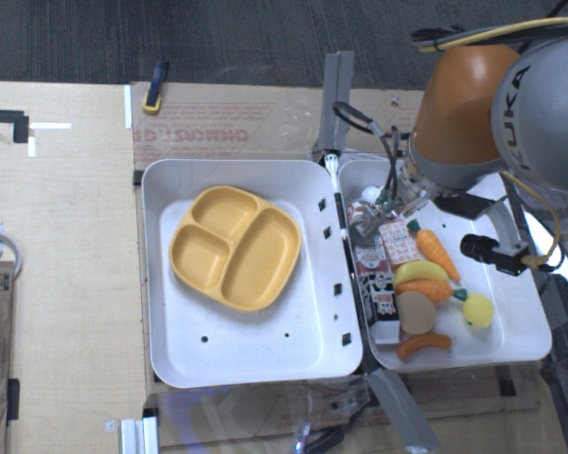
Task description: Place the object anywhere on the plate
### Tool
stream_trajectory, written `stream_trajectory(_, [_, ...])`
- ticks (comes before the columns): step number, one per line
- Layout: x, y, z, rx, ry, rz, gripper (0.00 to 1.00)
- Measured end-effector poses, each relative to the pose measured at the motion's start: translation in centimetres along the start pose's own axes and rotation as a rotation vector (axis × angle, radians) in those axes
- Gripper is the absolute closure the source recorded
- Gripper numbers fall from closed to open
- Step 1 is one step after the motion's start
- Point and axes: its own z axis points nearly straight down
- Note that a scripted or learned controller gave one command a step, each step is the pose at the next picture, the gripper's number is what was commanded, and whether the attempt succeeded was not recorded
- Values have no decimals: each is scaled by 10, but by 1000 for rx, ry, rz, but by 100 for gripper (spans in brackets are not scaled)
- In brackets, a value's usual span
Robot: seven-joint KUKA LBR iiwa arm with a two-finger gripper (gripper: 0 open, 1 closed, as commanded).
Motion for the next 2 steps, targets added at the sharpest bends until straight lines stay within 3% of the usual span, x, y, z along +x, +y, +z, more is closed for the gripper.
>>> stream_trajectory(1, [89, 38, 0, 0, -1, -243, 100])
stream_trajectory(2, [138, 88, -26, -1, -2, -237, 100])
